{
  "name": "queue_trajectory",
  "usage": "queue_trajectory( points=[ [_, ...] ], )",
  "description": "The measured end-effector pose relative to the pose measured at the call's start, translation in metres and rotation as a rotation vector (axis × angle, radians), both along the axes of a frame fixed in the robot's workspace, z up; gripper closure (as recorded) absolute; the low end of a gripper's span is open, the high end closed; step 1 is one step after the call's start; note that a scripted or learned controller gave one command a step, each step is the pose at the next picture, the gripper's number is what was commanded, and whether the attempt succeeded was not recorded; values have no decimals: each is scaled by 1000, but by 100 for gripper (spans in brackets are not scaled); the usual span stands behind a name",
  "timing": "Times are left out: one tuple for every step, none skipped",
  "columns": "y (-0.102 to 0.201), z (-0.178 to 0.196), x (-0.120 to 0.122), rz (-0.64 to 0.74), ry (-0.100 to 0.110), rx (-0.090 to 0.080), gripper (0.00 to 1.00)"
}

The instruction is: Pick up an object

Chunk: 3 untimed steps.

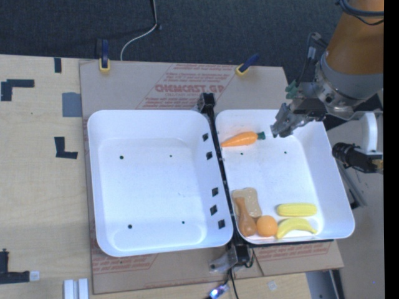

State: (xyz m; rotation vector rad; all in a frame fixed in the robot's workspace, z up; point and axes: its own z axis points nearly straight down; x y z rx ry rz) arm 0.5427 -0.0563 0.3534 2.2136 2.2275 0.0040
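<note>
Gripper (283, 126) sits over the right bin (333, 173), upper part, near the back wall. From my feed I can't tell its state, too dark and small at this angle. Nothing visibly held.

Carrot (240, 139) lies just left of the gripper, near but apart from it. It's on the bin floor, roughly horizontal, green top end pointing right toward the gripper, orange tip toward the divider between bins.

Rest of the right bin, front area:
- bread slice (247, 199), tan, near the left wall
- brownish piece (245, 222) just below it, touching the bread, can't ID it
- orange (267, 226) right beside that piece, touching
- banana (297, 228) at the front right, curved, next to the orange
- corn (297, 210) just above the banana, lying horizontal

Left bin (100, 167): I see white floor w/ a few dark dots.

Arm (355, 48) comes in from the right, orange band at the top right corner, grey wrist below it. Both bins sit on a cardboard sheet (187, 86) w/ two clamps on its back edge.
</note>
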Motion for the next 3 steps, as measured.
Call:
queue_trajectory(
  points=[
    [92,76,-11,5,-4,2,100],
    [154,109,-22,2,0,1,100],
    [200,186,-27,0,-5,2,100]
  ],
)
